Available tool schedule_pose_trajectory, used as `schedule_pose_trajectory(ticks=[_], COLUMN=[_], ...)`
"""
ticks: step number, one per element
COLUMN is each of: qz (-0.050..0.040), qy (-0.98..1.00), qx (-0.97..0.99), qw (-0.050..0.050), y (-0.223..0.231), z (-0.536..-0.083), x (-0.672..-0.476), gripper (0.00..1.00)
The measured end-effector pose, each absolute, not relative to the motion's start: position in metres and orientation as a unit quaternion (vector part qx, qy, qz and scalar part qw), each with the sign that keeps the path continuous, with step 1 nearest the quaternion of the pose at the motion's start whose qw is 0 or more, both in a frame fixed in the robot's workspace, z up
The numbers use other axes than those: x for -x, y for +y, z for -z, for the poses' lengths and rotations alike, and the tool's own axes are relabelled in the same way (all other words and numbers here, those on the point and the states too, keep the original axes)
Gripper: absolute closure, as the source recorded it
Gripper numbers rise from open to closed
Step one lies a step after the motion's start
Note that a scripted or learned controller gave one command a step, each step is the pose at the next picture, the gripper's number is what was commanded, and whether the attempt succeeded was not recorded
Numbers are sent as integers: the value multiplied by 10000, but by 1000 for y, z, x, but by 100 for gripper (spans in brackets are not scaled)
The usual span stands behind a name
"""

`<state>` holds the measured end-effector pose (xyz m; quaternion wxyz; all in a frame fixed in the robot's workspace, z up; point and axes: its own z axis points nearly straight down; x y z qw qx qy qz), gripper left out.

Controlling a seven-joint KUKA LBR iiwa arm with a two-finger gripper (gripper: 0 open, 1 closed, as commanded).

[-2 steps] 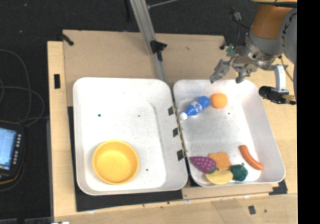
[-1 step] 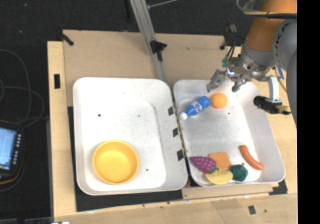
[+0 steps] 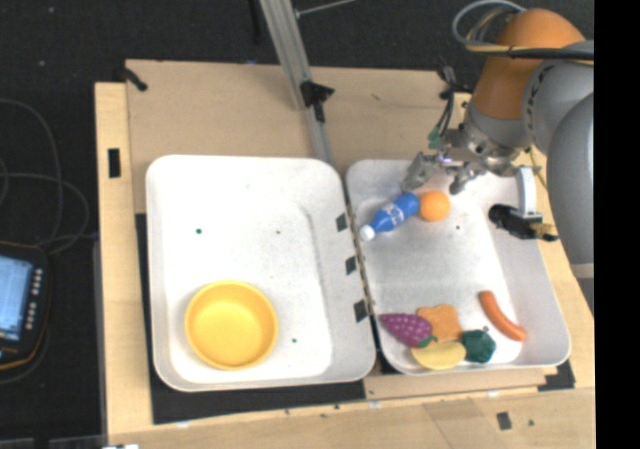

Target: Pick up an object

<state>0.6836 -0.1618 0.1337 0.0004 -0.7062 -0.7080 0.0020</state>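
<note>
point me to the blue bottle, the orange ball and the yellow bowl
blue bottle point(image 3: 391, 214), camera view, middle of its body, right bin.
orange ball point(image 3: 434, 206), camera view, centre of the ball, beside the bottle.
yellow bowl point(image 3: 231, 323), camera view, centre of its inside, left bin.

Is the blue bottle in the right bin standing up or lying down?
Lying down. The blue bottle rests on its side on the right bin floor, white cap pointing toward the divider, beside the orange ball.

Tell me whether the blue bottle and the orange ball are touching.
Cannot tell. In the camera view the blue bottle and orange ball lie side by side, with no plain gap or contact between them.
</note>
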Motion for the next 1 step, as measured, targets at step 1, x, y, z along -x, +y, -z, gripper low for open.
schedule_pose_trajectory(ticks=[1], qz=[-4], qy=[-7086], qx=[7056], qw=[-35], y=[-163], z=[-149], x=[-686], gripper=[100])
